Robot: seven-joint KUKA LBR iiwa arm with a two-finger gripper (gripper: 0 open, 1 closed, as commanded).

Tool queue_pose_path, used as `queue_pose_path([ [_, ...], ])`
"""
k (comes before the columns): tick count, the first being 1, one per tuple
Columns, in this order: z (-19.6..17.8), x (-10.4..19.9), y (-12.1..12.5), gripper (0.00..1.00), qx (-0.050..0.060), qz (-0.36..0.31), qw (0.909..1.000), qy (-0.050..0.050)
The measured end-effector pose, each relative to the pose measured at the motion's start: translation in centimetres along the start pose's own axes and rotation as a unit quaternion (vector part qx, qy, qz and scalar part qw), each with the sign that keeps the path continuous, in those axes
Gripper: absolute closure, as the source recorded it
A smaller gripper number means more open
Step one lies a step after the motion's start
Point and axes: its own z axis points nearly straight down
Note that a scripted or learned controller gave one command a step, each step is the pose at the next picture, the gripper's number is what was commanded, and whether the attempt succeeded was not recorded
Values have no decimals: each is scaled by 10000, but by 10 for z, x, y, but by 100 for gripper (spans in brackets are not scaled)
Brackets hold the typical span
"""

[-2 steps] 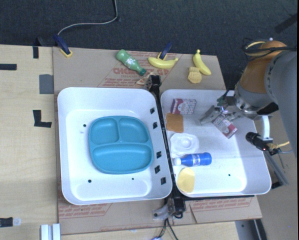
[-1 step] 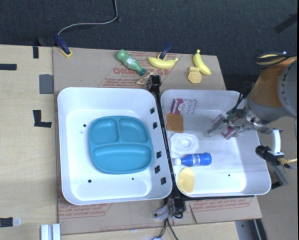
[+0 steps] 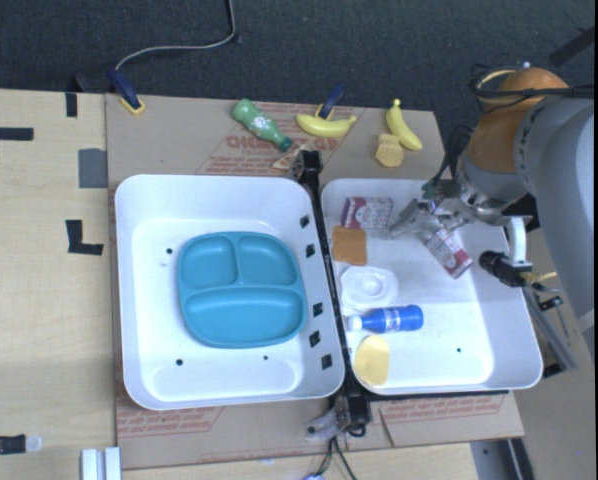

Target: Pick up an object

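i had the arm reaching in from the right, its orange band up near the top corner, and the gripper sat low over the far end of the right bin. whether the claw was apart or together, i couldn't tell from up there, it was a tangle of grey metal. just under it lay a small clear packet with a red end, tilted, touching or very close to the claw; i couldn't see it between anything, so i wasn't calling it held.

the rest of the right bin crowded its left side: a red and white packet at the far end, a brown square just below it, then a white round cup, a blue bottle lying on its side with its white cap to the left, and a yellow piece nearest me.

the left bin carried a blue divided plate in its middle.

beyond the bins, on the cardboard, i saw a green bottle lying down, a banana beside it, a second banana further right and a small yellow block touching it.
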Motion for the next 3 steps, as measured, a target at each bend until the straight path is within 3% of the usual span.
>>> queue_pose_path([
  [1,-1,-34,-59,0,5,9,10000,5],
  [2,0,-1,5,0,1,1,10000,0],
  [3,-4,6,-31,0,39,17,10000,5],
])
